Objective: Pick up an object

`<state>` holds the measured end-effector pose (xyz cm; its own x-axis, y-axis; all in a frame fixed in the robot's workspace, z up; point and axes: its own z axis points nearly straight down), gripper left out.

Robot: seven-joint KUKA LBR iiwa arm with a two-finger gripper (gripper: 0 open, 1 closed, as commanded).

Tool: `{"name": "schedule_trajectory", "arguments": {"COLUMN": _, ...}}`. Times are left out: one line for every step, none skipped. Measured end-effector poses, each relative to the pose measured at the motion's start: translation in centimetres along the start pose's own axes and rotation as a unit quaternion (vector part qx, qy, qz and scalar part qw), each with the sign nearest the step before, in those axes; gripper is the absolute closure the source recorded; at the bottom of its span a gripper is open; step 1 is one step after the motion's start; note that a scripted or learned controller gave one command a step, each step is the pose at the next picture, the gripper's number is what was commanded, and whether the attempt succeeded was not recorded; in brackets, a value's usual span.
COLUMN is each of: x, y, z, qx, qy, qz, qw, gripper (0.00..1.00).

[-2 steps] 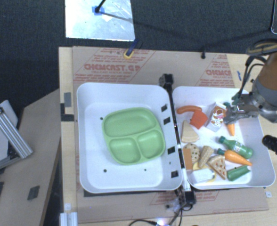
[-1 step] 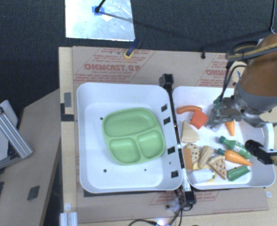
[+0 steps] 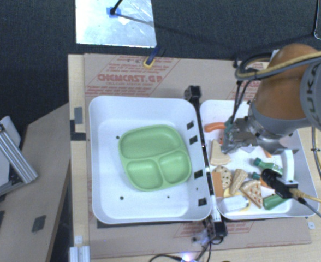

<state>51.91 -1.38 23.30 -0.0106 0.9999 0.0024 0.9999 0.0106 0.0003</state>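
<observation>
My gripper (image 3: 230, 140) hangs low over the back left part of the right bin (image 3: 215, 109), above a pale bread-like slice (image 3: 219, 156). An orange carrot-like piece (image 3: 213, 127) lies just behind it. Toward the front of that bin lie several toy foods: a cracker (image 3: 224, 177), a pizza wedge (image 3: 252, 192), a white piece (image 3: 232, 203) and green pieces (image 3: 273, 201). The arm's wrist covers the middle of the bin.
The left bin (image 3: 103, 162) bears a light green divided plate (image 3: 153, 157). A black divider (image 3: 200, 146) runs between the two bins. A shiny metal sheet (image 3: 116, 15) lies beyond the bench at the back.
</observation>
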Motion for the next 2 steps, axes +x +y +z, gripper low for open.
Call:
{"name": "schedule_trajectory", "arguments": {"x": 2.43, "y": -2.88, "z": 0.39, "qx": 0.001, "qy": 0.000, "qz": 0.002, "qw": 1.0000, "gripper": 1.00}}
{"name": "schedule_trajectory", "arguments": {"x": 3.30, "y": -1.97, "z": 0.34, "qx": -0.001, "qy": -0.001, "qz": 0.002, "qw": 1.0000, "gripper": 1.00}}
